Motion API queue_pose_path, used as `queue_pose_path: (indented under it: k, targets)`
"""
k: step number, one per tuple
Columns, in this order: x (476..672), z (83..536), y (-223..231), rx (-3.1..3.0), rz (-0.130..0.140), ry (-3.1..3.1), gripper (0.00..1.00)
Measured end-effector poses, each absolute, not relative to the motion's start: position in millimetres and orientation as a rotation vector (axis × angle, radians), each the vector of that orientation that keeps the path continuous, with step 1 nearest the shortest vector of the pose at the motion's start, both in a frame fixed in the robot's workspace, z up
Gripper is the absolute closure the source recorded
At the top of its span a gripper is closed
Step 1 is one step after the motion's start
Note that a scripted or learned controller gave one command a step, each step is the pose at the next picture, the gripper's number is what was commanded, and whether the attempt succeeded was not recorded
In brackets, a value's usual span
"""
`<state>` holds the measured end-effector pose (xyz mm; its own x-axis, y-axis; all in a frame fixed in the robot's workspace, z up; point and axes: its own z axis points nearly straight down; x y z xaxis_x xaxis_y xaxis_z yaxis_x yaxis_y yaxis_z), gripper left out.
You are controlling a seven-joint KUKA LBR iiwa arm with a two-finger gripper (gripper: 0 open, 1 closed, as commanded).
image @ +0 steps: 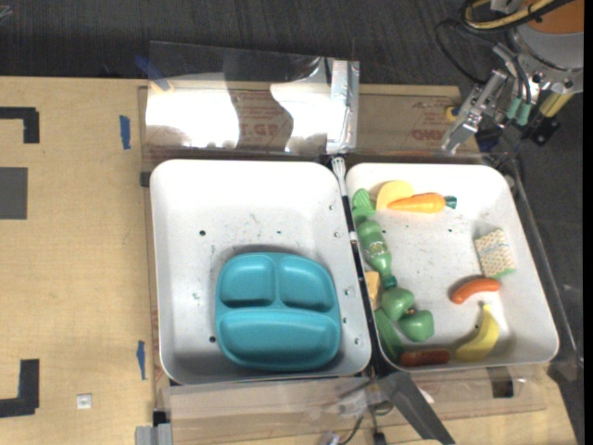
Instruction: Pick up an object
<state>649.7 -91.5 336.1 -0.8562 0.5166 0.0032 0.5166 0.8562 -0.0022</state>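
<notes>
End effector [466, 123]: hangs above the table past the far right corner of the right bin, well apart from every object; its fingers are too small and cluttered to read, so whether it is released or clenched cannot be told; nothing shows between them.
Arm [547, 12]: grey with an orange band, at the far right.
Left bin [185, 202]: holds a teal divided tray [276, 311] lying flat toward its near side.
Right bin [523, 248]: holds all the small objects.
Carrot [422, 203]: lies along the far wall, touching a yellow piece [394, 192] on its left.
Green items [372, 239]: strung along the left wall, from the far corner toward the near side.
Green pepper [406, 314]: near the left wall, toward the near side.
Sponge-like block [495, 251]: by the right wall, speckled yellow.
Orange sausage shape [473, 289]: just near of the block, apart from it.
Banana [480, 333]: in the near right corner.
Red piece [424, 357]: against the near wall, left of the banana.
Table [65, 248]: bare brown surface with black corner marks on the left.
</notes>
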Motion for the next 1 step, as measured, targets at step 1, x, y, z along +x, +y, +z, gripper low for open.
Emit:
queue_pose_path:
  k: [1]
  targets:
    - [602.6,225.9,-91.9,-0.853,0.002,-3.018,1.0]
